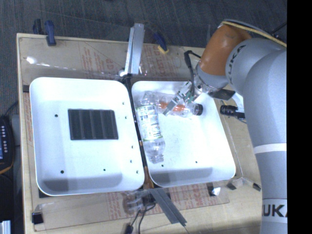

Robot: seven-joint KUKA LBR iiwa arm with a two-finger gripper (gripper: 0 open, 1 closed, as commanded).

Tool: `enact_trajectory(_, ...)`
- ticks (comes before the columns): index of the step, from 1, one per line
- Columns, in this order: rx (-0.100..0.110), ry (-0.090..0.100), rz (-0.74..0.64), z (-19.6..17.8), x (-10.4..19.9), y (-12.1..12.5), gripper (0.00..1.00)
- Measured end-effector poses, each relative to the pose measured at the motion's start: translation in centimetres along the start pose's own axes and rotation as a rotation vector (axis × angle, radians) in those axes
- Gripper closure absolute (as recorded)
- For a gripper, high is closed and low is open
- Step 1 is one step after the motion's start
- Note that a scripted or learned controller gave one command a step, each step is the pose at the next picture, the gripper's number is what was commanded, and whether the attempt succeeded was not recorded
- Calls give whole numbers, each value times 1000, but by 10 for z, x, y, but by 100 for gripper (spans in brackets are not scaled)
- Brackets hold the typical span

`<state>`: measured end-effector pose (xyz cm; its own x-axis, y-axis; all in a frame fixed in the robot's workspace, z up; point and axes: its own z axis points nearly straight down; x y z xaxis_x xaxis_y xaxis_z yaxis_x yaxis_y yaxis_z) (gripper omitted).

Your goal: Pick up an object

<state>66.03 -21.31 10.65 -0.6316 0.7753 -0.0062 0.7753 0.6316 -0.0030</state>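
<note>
Gripper (pixel 181 101) down in the right bin (pixel 214 150) toward twelve o'clock, over a small orange-tinted clear item (pixel 178 110); fingers too blurred to tell whether open, closed or gripping anything. Clear plastic bottle (pixel 149 123) lying along that bin's nine o'clock wall, cap end toward six o'clock. Dark ribbed rectangle (pixel 92 124) flat at the left bin's (pixel 48 169) centre.

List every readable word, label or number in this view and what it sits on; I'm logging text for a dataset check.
"UKA": white letters on the grey robot arm, cut off at the frame's lower edge.
Label on the clear plastic water bottle in the right white bin: too blurred to read.
Faint red print on the brown bench surface: too small to read.
</note>
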Motion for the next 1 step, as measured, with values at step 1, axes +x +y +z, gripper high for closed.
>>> enact_trajectory(1, 2, 8, 1, 9, 3, -1, 0)
